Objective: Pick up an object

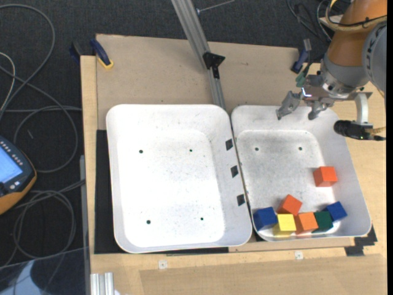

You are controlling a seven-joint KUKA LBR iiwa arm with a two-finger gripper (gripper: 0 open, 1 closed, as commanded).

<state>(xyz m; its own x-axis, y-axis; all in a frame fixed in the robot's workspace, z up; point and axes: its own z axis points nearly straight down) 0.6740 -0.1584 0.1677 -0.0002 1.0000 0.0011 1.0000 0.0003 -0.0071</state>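
My gripper (302, 110) hangs over the far edge of the right bin (279, 141), its two fingers spread apart with nothing between them. Small blocks lie at the bin's near end, well below the gripper. An orange block (325, 175) sits alone near the right wall. Along the near wall are a blue block (265, 217), a yellow block (286, 222), two orange blocks (291, 204) (305, 222), a green block (323, 220) and a second blue block (336, 211).
The left bin (166, 177) lies beside the right one. A grey metal pole (195, 35) slants across the back of the bench to a black clamp (213, 60). Blue clamps (101, 53) sit at the bench's far corners. Cables run over the floor at left.
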